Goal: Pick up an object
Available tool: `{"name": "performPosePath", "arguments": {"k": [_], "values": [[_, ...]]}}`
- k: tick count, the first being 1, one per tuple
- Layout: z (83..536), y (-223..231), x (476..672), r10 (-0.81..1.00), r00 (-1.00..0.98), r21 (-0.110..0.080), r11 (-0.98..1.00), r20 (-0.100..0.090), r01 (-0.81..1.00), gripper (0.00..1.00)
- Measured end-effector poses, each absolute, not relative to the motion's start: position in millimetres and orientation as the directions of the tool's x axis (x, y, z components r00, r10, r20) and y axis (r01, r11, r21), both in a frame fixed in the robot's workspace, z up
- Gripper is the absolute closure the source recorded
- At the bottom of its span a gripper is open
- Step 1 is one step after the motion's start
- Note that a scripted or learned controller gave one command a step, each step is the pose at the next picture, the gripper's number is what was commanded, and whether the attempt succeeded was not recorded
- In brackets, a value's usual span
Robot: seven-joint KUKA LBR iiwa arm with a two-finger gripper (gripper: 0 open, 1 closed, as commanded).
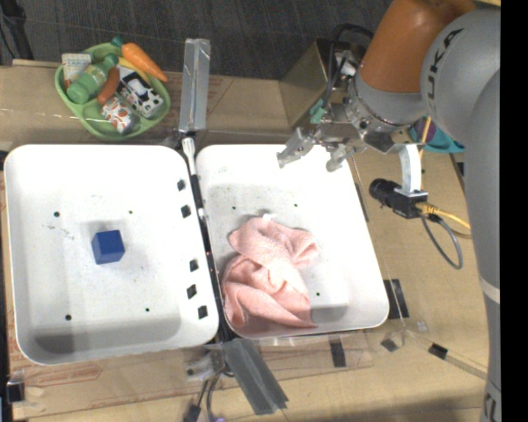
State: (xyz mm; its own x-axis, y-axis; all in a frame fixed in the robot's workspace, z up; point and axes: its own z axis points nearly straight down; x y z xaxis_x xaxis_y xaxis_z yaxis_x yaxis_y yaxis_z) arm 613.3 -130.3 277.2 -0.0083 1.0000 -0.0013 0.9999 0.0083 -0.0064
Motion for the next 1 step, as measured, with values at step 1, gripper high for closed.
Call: {"name": "performPosePath", "arguments": {"k": [1], "values": [[165.9,-149.8,586.5,0.999,-0.042,-0.007,0.042,-0.001,0.999,0.00]]}}
